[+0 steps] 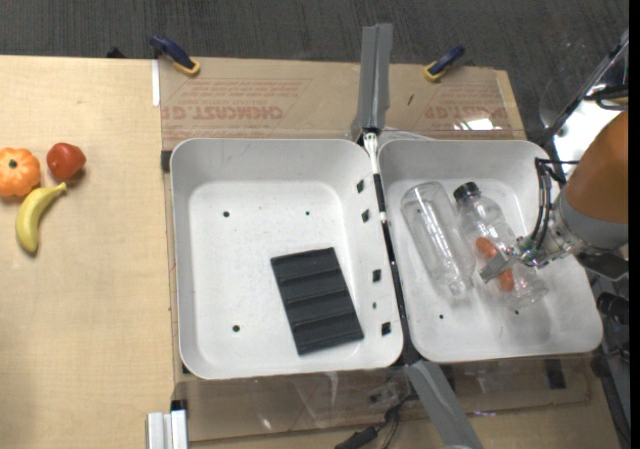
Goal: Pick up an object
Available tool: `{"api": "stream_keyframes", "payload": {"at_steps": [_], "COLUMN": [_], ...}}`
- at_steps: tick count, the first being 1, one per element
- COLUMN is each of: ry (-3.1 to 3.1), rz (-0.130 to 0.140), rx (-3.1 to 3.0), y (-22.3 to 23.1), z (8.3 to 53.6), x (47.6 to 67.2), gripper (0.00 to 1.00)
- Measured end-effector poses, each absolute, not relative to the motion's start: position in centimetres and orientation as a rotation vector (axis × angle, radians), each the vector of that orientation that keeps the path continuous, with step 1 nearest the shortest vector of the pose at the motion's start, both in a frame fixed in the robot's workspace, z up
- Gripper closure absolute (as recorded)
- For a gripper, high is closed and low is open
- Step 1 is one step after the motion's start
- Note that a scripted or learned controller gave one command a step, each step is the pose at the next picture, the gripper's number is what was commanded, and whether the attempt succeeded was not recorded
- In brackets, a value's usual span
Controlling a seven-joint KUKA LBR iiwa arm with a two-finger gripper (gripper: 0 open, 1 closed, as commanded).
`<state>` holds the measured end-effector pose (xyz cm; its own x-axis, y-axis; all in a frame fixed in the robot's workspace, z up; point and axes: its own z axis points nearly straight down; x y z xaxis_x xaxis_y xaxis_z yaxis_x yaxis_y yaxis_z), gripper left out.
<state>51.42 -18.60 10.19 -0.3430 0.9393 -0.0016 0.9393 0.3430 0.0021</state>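
Gripper (pixel 512 259) down in right bin (pixel 560 332), on the dark-capped clear bottle (pixel 487 224); grip state unclear, possibly just touching. Black block (pixel 316 299) in left bin (pixel 200 267).

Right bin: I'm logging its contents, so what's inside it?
The right bin holds two clear plastic bottles, one with a dark cap. The gripper reaches over the capped one, covering part of it; orange-red bits show there, unidentifiable.

Robotics lab: clamped cardboard (pixel 330 102) under white bins (pixel 190 237), bench w/ toy fruit (pixel 40 187).
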Motion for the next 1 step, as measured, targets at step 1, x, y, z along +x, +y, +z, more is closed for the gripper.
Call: {"api": "stream_keyframes", "payload": {"at_steps": [1], "ry": [2.584], "rz": [-0.004], "rx": [1.791], "y": [-11.74], "z": [19.21], "x": [58.79], "gripper": [1.0]}}
